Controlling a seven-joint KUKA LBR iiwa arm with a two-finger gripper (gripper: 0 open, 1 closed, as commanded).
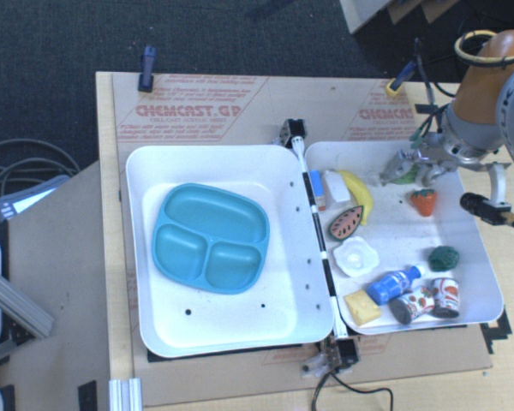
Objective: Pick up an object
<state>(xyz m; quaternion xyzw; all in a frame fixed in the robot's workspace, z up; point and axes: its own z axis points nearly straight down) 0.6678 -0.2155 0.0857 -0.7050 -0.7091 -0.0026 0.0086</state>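
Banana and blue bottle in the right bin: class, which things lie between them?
In the camera view, between the banana and the blue bottle lie the watermelon slice and, below it, a small white cup.

- The light is bright, even and diffuse, falling from overhead.
- The two white bins (231, 332) are the brightest areas, close to washed out, with their inner relief faint.
- Shadows are soft and short: a thin dark line runs under the bins' near edges, and a pale shadow rims the blue tray (210, 238).
- The dark carpet (111, 15) beyond the bench's far edge stays dim and grainy.
- Focus is soft overall; printing on the cardboard (188, 110) reads only roughly, and small things in the right bin look smeared.
- The arm (488, 84) at the right edge is slightly blurred.
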